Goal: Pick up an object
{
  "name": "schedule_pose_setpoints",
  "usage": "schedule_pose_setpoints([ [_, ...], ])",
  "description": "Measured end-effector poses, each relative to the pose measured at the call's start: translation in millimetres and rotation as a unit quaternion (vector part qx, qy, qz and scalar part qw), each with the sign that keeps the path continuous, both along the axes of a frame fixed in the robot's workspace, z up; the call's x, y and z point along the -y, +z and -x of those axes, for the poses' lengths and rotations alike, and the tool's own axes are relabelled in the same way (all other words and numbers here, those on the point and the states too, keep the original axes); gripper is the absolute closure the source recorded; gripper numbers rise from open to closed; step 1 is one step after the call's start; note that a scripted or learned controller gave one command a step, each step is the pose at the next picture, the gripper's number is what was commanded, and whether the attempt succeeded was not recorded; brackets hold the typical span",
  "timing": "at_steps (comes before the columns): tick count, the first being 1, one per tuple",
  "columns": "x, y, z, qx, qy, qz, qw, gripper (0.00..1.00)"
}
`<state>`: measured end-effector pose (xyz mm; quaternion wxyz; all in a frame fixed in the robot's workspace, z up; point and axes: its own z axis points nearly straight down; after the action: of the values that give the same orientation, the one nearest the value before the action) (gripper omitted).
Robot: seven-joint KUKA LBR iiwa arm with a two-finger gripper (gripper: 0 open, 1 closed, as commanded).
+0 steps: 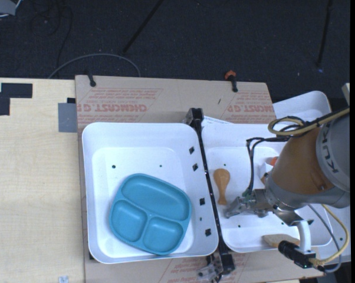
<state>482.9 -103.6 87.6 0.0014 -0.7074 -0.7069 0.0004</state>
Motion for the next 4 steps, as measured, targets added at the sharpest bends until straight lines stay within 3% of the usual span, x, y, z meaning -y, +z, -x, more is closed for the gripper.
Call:
schedule_pose_setpoints([
  [1,1,11,0,0.000,-0.003,-0.0002,1.0000,1.00],
  [3,1,129,-8,0.003,0.001,0.0011,1.0000,1.00],
  [4,2,157,-9,0.002,0.001,0.0007,1.0000,1.00],
])
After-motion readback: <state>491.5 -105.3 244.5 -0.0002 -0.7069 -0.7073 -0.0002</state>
